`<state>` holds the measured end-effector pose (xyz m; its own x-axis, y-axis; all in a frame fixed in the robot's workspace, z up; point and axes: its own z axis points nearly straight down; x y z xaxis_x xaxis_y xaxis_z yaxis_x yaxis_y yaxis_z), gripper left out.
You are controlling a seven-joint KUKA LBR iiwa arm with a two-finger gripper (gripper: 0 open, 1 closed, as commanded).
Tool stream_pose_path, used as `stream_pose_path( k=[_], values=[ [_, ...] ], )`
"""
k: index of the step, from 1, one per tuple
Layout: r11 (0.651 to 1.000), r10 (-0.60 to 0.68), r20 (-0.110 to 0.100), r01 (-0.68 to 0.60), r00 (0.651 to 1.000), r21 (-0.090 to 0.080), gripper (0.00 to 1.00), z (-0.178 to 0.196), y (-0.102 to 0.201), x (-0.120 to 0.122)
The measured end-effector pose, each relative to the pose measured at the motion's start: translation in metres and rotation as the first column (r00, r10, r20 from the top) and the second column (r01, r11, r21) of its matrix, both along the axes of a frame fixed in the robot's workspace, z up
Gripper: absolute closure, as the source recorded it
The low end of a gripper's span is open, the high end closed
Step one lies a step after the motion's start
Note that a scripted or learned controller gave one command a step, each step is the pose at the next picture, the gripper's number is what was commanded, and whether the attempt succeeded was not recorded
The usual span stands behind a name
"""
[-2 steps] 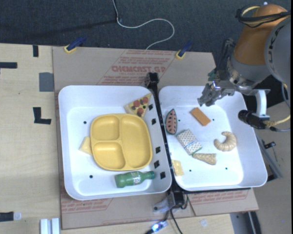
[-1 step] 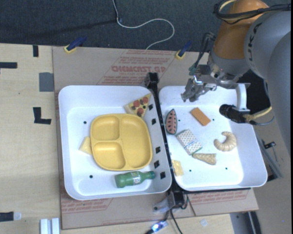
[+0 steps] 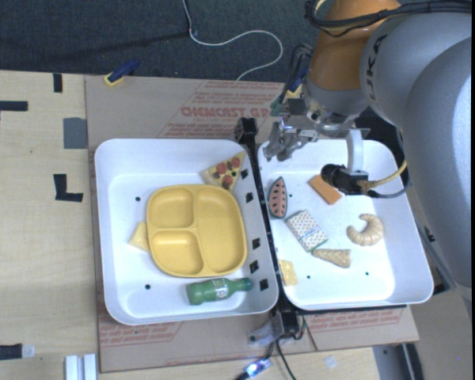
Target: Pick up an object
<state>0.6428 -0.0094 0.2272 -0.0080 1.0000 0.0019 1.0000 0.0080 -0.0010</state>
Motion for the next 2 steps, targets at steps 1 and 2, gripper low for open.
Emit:
stream_pose_path(
  k=[1, 2],
  values=[
    [1.000, -0.005, -0.001, 0.005, 1.000, 0.000, 1.00, 0.007, 0.020, -0.007],
    [1.000, -0.007, -0.002, 0.007, 1.000, -0.004, 1.00, -0.007, 0.013, -0.015]
  ],
)
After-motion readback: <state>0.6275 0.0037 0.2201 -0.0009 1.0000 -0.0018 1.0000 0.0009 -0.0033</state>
